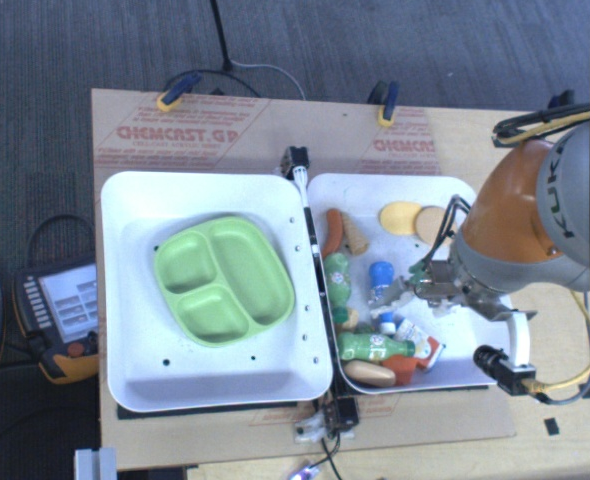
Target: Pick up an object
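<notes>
The right bin (465,190) holds a heap of small toy foods and bottles. Among them are a red sausage (333,230), a yellow piece (399,217), a blue bottle (380,278), a green bottle (373,347) lying flat, and a brown bun (367,373) at the front edge. My gripper (420,286) hangs low over the middle of this bin, just right of the blue bottle. The grey and orange arm (515,218) covers the bin's right side and hides whatever lies under it.
The left bin (125,268) carries a green divided plate (225,280). A ridge (313,268) separates the two bins. Clamps (179,90) (385,102) sit on the board's far edge. A black fitting (500,363) on cables hangs at the right bin's front corner.
</notes>
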{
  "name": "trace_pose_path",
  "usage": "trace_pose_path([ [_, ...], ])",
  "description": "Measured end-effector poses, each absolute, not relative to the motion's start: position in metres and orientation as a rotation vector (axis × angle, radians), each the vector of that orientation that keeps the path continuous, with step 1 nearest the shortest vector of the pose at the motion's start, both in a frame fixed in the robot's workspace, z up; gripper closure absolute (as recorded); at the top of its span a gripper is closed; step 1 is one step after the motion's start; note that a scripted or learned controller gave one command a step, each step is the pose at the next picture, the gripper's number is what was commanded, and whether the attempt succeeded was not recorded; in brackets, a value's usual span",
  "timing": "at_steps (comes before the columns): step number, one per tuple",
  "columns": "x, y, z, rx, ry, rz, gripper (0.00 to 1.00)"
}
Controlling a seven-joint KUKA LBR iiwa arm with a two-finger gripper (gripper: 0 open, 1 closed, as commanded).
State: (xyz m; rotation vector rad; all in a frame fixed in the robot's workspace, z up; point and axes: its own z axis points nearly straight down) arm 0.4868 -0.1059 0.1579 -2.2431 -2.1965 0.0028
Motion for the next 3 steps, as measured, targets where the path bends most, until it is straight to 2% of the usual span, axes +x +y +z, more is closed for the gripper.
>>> trace_pose_path([
  [1,0.53,-0.097,0.088,-2.257,-2.192,-0.002,0.0],
  [2,0.532,-0.098,0.1,-2.264,-2.196,-0.007,1.0],
  [3,0.49,-0.041,0.184,-2.315,-2.123,0.001,1.0],
])
